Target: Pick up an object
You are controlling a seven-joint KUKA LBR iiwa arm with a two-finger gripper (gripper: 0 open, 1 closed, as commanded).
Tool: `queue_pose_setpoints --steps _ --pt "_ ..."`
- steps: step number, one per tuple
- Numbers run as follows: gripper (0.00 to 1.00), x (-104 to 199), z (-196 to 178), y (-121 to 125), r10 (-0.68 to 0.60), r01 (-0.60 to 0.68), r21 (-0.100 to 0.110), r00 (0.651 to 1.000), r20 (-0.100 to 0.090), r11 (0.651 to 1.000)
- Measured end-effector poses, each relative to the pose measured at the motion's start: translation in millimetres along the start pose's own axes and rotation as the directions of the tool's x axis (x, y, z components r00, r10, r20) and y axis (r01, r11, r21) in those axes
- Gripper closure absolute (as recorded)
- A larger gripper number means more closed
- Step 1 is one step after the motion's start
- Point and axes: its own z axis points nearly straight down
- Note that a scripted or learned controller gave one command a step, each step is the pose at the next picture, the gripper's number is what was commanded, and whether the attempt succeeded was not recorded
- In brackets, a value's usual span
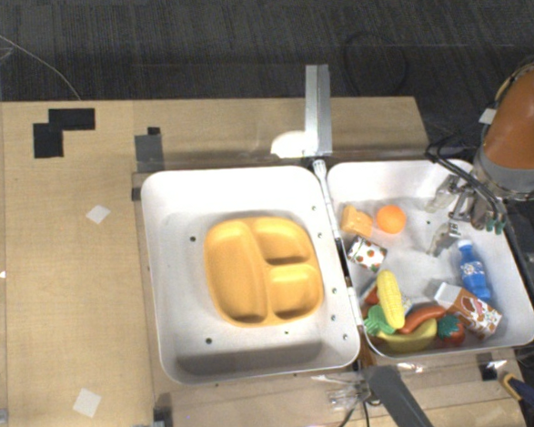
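The right bin (402, 194) holds a pile of toys: an orange ball (391, 218), an orange wedge (355, 222), a white spotted piece (367, 256), a corn cob (391, 299), a banana (411, 337), a blue bottle (473, 272) and a brown carton (475, 313). My gripper (454, 218) hangs over the upper right part of this bin, just above and left of the blue bottle. Its fingers point down and left with nothing visible between them.
The left bin (167, 224) contains a yellow divided tray (262, 268). A metal post (318, 113) stands behind the divide between the bins. The arm's orange band (521, 126) looms over the right bin's far right corner.
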Motion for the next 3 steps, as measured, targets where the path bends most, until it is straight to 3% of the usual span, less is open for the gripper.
queue_pose_setpoints --steps 1,2,3 --pt "0.00 1 1 2 -0.003 0.003 -0.001 1.000 -0.002 1.000" --pt "0.00 -45 14 14 0.019 -0.019 0.002 1.000 -0.015 1.000" --pt "1.00 -50 -2 17 0.012 -0.012 -0.001 1.000 0.009 1.000"
